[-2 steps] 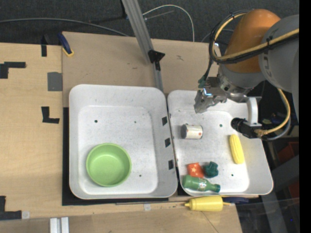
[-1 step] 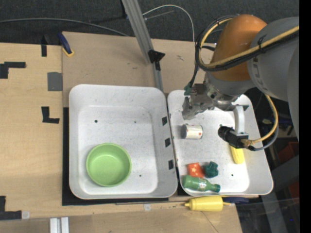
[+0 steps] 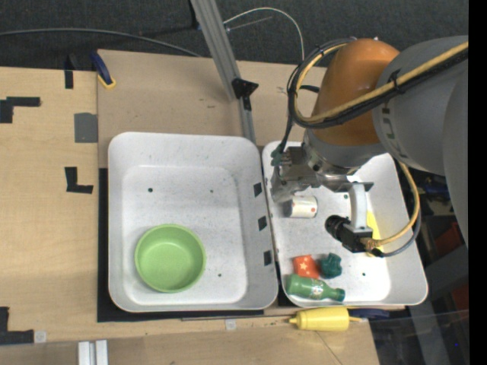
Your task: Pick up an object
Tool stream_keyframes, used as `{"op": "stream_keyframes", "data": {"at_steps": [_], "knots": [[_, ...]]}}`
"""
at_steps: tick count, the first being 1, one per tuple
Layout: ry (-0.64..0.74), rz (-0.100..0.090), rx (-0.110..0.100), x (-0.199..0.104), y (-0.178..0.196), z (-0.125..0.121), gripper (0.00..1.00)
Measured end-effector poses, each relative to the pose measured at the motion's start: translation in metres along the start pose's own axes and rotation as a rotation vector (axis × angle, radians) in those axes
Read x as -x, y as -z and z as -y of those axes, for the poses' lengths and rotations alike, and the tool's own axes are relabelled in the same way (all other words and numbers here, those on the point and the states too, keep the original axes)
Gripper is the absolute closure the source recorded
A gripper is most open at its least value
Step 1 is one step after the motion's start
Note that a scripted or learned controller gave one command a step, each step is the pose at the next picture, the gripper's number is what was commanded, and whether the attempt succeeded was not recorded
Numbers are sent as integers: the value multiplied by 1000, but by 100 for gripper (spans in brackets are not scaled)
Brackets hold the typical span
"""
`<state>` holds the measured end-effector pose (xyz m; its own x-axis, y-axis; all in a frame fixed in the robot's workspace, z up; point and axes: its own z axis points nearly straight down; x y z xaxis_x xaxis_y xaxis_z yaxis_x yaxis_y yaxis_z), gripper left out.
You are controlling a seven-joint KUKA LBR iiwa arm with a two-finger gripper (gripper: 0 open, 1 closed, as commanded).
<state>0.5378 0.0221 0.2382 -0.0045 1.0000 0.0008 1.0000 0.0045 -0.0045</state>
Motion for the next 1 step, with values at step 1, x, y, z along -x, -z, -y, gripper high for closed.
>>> {"op": "stream_keyframes", "data": {"at_steps": [1], "knots": [[1, 0, -2, -48, -16, 29, 100]]}}
